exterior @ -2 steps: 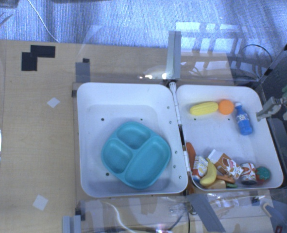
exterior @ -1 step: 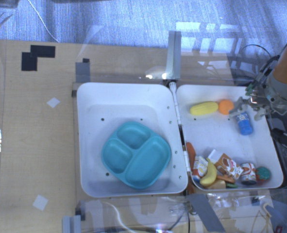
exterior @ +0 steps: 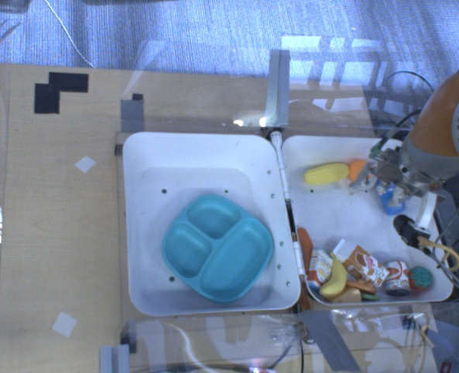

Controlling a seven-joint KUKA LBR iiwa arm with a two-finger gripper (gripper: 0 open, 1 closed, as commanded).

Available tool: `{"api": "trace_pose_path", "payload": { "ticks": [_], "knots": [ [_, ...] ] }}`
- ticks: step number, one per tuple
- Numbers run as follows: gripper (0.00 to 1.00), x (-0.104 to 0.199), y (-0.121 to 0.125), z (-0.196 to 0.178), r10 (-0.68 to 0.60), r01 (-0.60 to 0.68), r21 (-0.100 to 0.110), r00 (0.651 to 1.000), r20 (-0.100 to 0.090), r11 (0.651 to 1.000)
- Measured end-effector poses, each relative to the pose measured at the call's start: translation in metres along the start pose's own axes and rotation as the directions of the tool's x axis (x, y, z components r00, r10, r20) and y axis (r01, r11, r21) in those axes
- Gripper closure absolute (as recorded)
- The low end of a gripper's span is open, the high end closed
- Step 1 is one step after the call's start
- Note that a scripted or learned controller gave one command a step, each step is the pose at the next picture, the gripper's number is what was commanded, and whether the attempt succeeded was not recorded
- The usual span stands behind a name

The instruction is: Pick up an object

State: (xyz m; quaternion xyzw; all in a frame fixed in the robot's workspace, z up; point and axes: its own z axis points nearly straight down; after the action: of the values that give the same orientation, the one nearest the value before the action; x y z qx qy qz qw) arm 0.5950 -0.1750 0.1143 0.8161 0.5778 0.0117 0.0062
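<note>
Right bin point(exterior: 322, 231), far half: yellow oblong object point(exterior: 325, 174), long axis crosswise, pointing toward the gripper point(exterior: 386, 179). Gripper just beside its orange-tipped end, on the arm's side. Jaws: state cannot be told.

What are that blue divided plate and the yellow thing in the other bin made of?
The blue plate looks like moulded plastic with a smooth matte finish: even colour, rounded compartment walls. The yellow thing seems to be plastic or rubber toy food, uniformly coloured with a slight sheen, though it is too small to be sure. The bins look like white plastic.
</note>
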Motion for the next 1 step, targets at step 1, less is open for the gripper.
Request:
{"api": "trace_pose_path", "payload": {
  "ticks": [1],
  "knots": [
    [0.0,0.01,0.0231,0.0245,0.121,-0.121,0.02,0.993,-0.011,0.992]
  ]
}}
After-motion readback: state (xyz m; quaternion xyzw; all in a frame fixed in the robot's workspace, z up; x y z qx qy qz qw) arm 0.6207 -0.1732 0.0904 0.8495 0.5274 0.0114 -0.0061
